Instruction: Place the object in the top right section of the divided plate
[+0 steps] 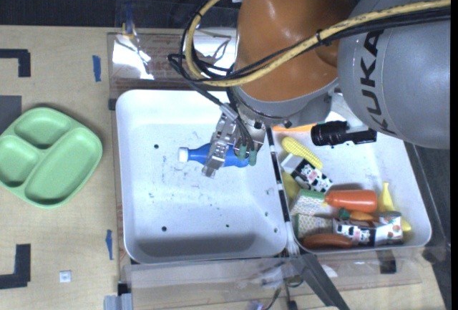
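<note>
gripper (220,152) over left bin (143,230), fingers closed on blue bottle (215,155) | bottle lay roughly level, white cap pointing left, long axis left-right | green divided plate (47,156) on bench, well apart to the left of the bin

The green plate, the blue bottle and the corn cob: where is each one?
green plate (49,156): camera view, on the ridge between its sections.
blue bottle (202,154): camera view, on its blue body beside the white cap.
corn cob (301,152): camera view, on its yellow kernels.
</note>
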You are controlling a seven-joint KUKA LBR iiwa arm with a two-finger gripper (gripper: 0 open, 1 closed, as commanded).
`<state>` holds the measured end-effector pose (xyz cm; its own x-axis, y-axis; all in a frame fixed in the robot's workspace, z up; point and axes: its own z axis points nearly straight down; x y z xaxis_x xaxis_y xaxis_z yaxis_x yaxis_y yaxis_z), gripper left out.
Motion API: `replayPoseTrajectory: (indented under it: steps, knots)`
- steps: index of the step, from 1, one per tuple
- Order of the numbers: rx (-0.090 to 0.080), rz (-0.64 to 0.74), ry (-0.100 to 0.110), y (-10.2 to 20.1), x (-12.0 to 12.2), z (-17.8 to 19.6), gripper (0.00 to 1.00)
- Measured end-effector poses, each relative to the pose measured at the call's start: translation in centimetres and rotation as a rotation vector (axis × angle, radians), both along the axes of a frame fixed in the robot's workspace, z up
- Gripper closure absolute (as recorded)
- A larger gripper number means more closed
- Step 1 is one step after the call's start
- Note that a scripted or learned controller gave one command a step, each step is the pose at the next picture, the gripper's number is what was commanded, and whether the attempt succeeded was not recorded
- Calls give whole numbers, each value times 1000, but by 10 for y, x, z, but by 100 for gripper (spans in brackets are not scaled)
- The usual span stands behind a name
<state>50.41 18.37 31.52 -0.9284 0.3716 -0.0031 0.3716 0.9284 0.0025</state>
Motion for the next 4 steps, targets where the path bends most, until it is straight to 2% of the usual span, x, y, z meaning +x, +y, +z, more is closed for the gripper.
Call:
replayPoseTrajectory:
  steps: [1, 2, 3, 4]
  knots:
    - [1, 59, 3, 8, -24, -125, 100]
    - [1, 125, 2, 39, -25, -221, 100]
    - [1, 320, -11, 41, -20, -223, 100]
    - [-4, 531, -14, -70, -19, -224, 100]
